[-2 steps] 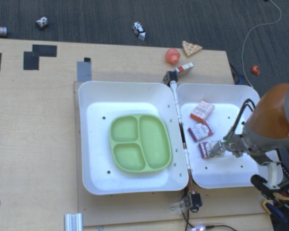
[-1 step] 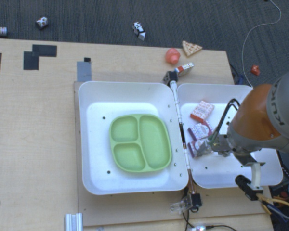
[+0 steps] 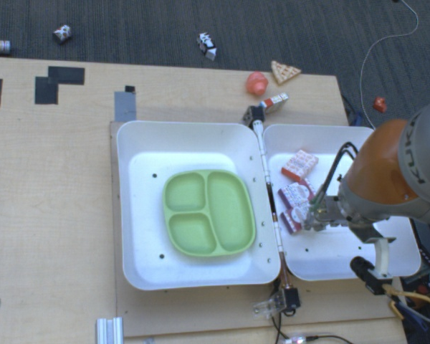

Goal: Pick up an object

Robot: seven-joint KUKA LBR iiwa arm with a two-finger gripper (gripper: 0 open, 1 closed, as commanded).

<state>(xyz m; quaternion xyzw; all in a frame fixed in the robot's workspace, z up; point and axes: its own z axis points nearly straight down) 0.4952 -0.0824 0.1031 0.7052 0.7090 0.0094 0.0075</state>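
A green three-compartment plate [image 3: 208, 213] lies in the left white bin [image 3: 143, 156]. In the right bin [image 3: 330, 260] I see a red and white packet [image 3: 299, 165] near the back and a purple and white packet [image 3: 294, 196] below it, with a dark red strip [image 3: 289, 223] at the bin's left side. My gripper [image 3: 314, 216] reaches down from the right, its tip right beside the purple and white packet. The orange band and grey wrist [image 3: 383, 178] cover the bin's right part.
Outside the bins, past their far edge, lie a red ball [image 3: 256, 83], a pizza-slice toy [image 3: 285, 72] and a small red and white tube [image 3: 274, 102]. Small items are scattered on the dark carpet beyond the bench. Black cables hang at the bench's right front.
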